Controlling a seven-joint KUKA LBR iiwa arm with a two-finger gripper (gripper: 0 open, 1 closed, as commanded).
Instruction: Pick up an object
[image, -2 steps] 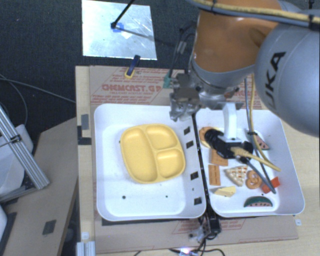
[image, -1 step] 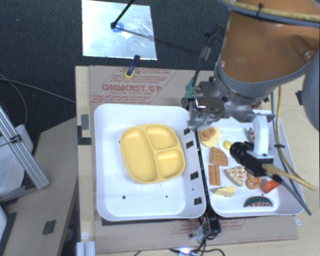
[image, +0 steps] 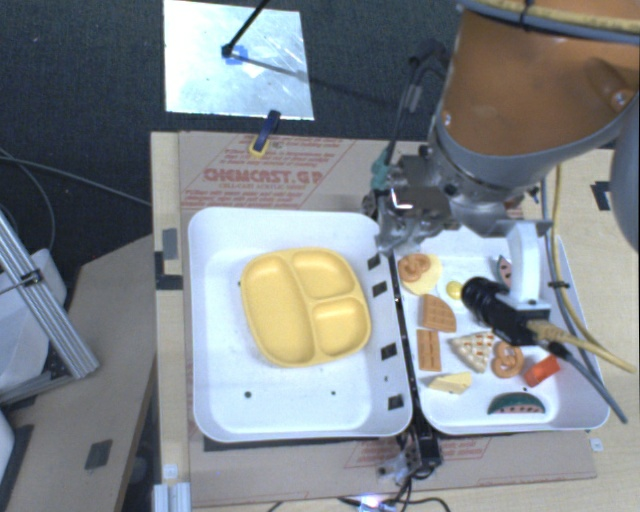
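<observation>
My gripper (image: 397, 235) hangs over the far left corner of the right bin (image: 575, 385), close to the divider between the bins. Just below and to the right of it lies a round tan pastry (image: 417, 269). Further down the bin lie a square waffle (image: 437, 313), a brown wafer bar (image: 428, 350), a pizza slice (image: 473, 350), a pretzel (image: 506, 360), a pale cheese wedge (image: 452, 382), a watermelon slice (image: 520, 404) and an orange-red piece (image: 541, 370). Nothing is seen held in the gripper.
The left bin (image: 215, 400) holds a yellow divided plate (image: 305, 305). A small yellow piece (image: 454, 290) lies near the waffle. The arm's wide orange and grey body (image: 530, 90) covers the far part of the right bin.
</observation>
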